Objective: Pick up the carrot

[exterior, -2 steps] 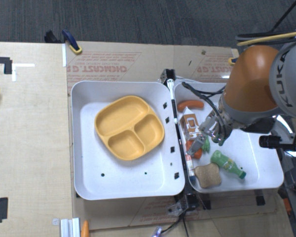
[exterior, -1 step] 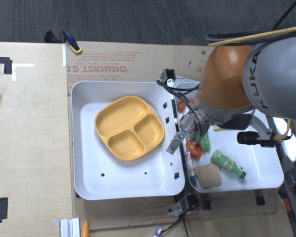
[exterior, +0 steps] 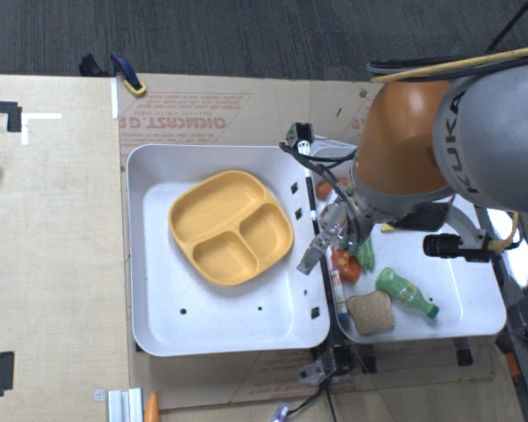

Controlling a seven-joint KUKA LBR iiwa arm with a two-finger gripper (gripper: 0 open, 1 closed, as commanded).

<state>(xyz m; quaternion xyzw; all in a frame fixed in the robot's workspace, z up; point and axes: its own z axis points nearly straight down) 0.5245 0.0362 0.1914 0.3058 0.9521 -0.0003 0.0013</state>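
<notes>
Camera view shows the grey metal jaws (exterior: 321, 246) low at the right white bin's (exterior: 475, 319) left wall; their state I cannot tell. Just beside them lies the orange carrot with green top (exterior: 350, 265).

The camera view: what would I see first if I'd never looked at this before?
First the big grey and orange arm, reaching in from the right over the right bin. Next the yellow divided plate, lying alone in the left bin. Then the small things under the arm: an orange-red carrot with green leaves, a green bottle and a slice of bread.
</notes>
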